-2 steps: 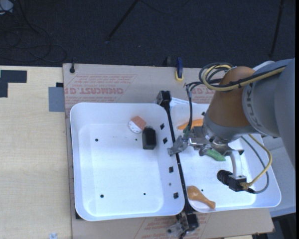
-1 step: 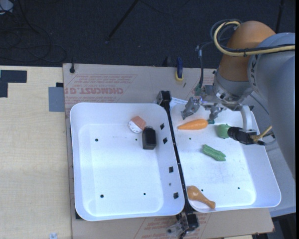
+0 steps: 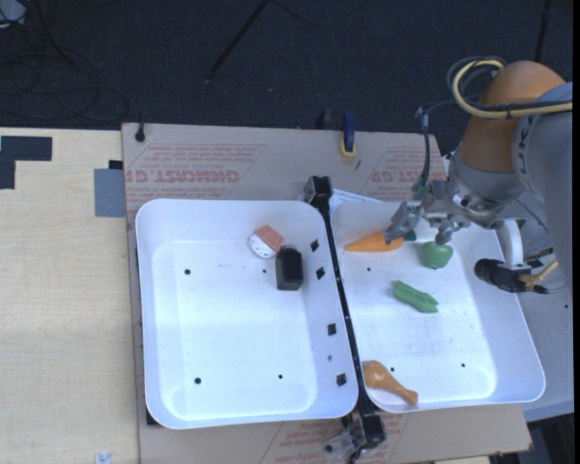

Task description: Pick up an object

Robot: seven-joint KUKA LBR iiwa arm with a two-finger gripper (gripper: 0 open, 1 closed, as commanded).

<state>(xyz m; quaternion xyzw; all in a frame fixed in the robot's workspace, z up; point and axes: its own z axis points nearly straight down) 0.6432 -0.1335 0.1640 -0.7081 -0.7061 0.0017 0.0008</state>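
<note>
Camera view, looking down at a slant, has the two shallow white bins side by side on the bench: the left bin (image 3: 164, 356) and the right bin (image 3: 483, 375), meeting along a black divider strip. The arm (image 3: 507, 114), with its orange band showing at the upper right, reaches over the far end of the right bin, and the gripper (image 3: 427, 222) hangs low there. Its fingers look parted, one tip close by the orange carrot-shaped piece (image 3: 374, 244) and the other just above the round green object (image 3: 435, 254), with nothing visibly held between them; at this slant it is hard to be sure whether either tip touches what lies under it. Any of the loose things could serve as the object to pick. Those nearest the gripper are the carrot piece and the round green one, both at the far end of the right bin; an elongated green item (image 3: 415, 296) lies near that bin's middle and a tan pear-like shape (image 3: 387, 382) at its near left corner. In the left bin, a small black block (image 3: 289, 267) sits just beside a pink-and-white piece (image 3: 265, 243). As a judgement, the approach is made but the grasp is not: closing on something and lifting remain.
</note>
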